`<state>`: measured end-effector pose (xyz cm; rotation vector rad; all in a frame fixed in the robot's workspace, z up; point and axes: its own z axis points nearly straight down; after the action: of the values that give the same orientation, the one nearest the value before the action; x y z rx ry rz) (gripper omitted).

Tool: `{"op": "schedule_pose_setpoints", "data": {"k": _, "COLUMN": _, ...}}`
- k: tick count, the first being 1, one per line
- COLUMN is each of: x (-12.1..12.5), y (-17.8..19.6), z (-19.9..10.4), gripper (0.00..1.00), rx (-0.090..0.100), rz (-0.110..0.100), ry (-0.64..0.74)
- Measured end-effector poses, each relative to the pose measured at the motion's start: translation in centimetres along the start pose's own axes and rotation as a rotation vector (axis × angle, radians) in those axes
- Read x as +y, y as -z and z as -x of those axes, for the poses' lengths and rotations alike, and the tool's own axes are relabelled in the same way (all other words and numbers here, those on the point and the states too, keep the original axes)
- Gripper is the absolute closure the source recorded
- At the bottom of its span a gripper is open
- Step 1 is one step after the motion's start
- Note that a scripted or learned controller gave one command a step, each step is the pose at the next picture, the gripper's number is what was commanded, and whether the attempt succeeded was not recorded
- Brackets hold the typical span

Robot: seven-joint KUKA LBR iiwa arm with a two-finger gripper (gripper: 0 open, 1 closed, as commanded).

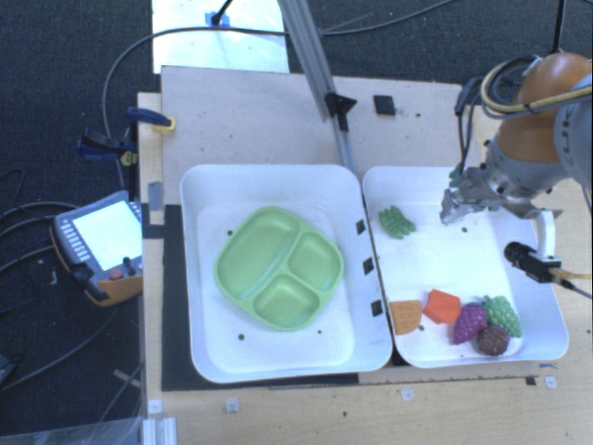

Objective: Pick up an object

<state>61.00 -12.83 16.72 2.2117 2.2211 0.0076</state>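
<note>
The claw [457, 209] hangs over the upper part of the right bin [435, 185], at the end of the grey arm [542, 146] that comes in from the right with its orange band above the wrist. Whether the claw is apart or together cannot be told from this slanted look down on it, and nothing shows between its tips. It points toward the left, at the bare white floor of the bin.

Just left of the claw, apart from it, lies a small green bumpy toy [397, 222] near the bin's upper left corner. Along the bin's lower edge sits a cluster of other toys, well apart from the claw: a flat orange square [405, 316] by the left wall, a red-orange block [443, 306] just beside it, then purple grapes [469, 323], green grapes [503, 313] and a dark round piece [492, 341] bunched together, touching or nearly so. A black cylinder [530, 262] on the arm's side hangs over the bin's right wall.

The left bin [199, 202] holds a green divided plate [279, 267], lying flat and turned at a slant, with three compartments. Both bins rest side by side on the counter [250, 109]. A metal pole [310, 44] slants across the counter's top, and a handheld pendant [100, 244] with a pale screen lies on the dark floor to the left.
</note>
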Motion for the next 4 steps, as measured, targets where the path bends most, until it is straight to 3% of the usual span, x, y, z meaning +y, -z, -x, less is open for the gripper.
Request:
{"op": "schedule_pose_setpoints", "data": {"k": 1, "x": 0.2, "y": 4.4, "z": 0.0, "gripper": 1.00, "rx": 0.000, "rz": -0.001, "ry": 0.000}}
{"op": "schedule_pose_setpoints", "data": {"k": 2, "x": -0.2, "y": 5.4, "z": -4.5, "gripper": 1.00, "rx": 0.003, "rz": -0.005, "ry": 0.005}}
{"op": "schedule_pose_setpoints", "data": {"k": 4, "x": -0.6, "y": 6.2, "z": -16.6, "gripper": 1.00, "rx": 0.004, "rz": -0.006, "ry": 0.007}}
